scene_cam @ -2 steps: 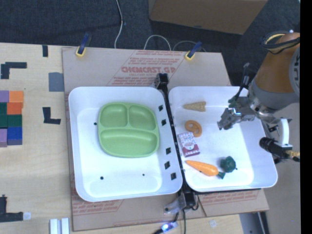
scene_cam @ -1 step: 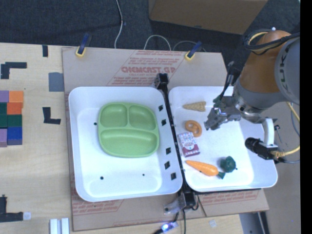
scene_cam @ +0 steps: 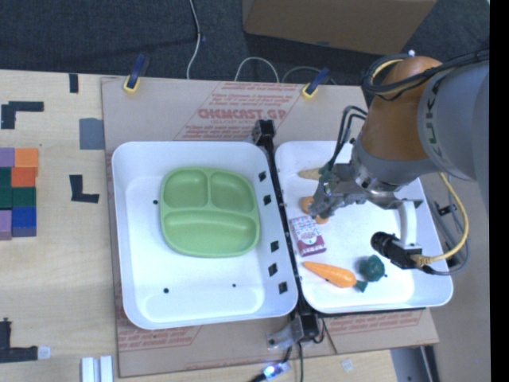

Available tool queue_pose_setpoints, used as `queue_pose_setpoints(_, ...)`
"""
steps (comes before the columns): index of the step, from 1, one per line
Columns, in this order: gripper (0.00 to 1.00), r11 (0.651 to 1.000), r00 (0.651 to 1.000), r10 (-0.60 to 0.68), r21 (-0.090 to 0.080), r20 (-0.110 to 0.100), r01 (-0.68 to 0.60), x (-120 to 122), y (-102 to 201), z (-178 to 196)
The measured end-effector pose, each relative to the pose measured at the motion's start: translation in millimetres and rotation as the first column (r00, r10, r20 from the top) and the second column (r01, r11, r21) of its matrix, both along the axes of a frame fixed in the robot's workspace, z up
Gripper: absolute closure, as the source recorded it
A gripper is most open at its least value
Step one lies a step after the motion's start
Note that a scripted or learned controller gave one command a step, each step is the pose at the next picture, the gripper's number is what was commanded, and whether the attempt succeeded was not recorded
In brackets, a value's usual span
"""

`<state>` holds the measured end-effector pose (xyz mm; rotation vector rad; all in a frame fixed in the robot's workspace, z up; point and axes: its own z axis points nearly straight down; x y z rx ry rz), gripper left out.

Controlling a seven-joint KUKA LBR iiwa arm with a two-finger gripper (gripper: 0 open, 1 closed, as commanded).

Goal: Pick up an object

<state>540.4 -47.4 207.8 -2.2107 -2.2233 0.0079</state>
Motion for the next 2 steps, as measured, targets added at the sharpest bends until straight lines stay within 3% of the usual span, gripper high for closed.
queue_pose_setpoints(2, 1.0, 1.0, 1.0, 0.002, 0.0, 0.0, -0.002, 8, 107, -9)
